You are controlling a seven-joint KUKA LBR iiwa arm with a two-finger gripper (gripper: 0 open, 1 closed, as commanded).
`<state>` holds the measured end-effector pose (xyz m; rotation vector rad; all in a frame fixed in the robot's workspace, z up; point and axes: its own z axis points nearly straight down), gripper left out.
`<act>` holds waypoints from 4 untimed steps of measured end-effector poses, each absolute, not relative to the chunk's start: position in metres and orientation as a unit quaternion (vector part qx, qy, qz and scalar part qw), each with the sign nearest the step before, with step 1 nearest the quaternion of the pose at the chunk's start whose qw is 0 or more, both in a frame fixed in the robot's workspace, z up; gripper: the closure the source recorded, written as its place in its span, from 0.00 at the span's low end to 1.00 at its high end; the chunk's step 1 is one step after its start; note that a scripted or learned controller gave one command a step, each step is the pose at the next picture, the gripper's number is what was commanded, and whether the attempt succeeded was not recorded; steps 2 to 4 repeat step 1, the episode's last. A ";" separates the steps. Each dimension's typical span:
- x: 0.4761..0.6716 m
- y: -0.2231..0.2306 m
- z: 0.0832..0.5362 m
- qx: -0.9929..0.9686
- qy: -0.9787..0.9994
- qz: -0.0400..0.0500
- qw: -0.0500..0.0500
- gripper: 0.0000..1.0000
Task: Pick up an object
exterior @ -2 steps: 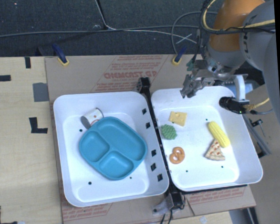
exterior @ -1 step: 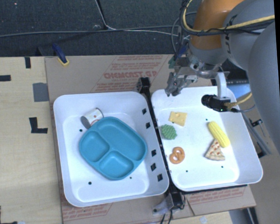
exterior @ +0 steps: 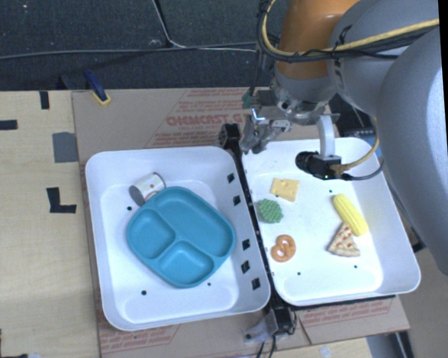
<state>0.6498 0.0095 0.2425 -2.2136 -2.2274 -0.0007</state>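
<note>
One yellow corn cob [exterior: 350, 214] — ridged, lying slantwise.

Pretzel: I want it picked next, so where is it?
The pretzel lies in the right bin, near its left wall, below the green piece and left of the pizza slice.

1. Blue divided tray [exterior: 180, 236] in the white left bin [exterior: 104, 221].
2. Beside the yellow corn cob [exterior: 349, 213]: green broccoli [exterior: 270, 210], orange-brown pretzel [exterior: 283, 247], yellow cheese [exterior: 285, 189], tan pizza slice [exterior: 343, 242].
</note>
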 end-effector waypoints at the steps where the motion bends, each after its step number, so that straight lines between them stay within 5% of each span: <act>1: 0.651 0.054 0.238 -0.705 -0.709 0.000 0.001 1.00; 4: 0.651 0.054 0.238 -0.705 -0.709 0.000 0.001 1.00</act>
